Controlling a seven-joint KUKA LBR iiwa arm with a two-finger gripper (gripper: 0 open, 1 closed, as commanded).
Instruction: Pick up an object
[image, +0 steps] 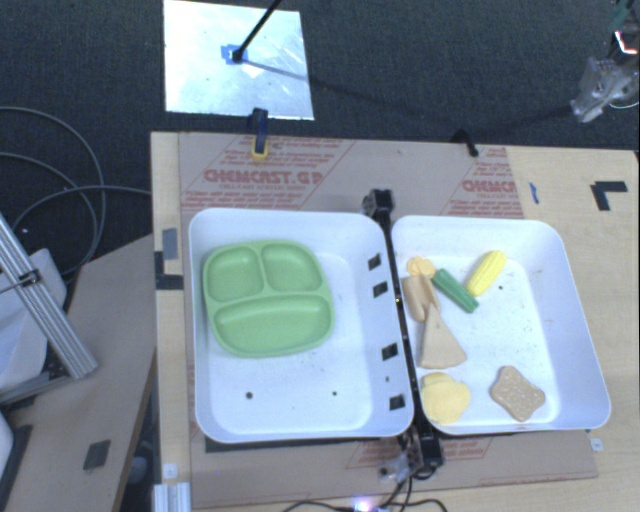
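Lab bench (170, 380): 2 white bins (290, 415), loose cables (70, 150)

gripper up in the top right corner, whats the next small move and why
Probably swing the gripper in over the right white bin and stop above the yellow toy corn cob. The gripper sits far off the bench, and the corn cob lies fairly apart from the other pieces.

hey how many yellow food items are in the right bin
3: the corn cob near the back, a small yellow piece at the back left by the divider, and a yellow lump at the front left. None looks hidden.
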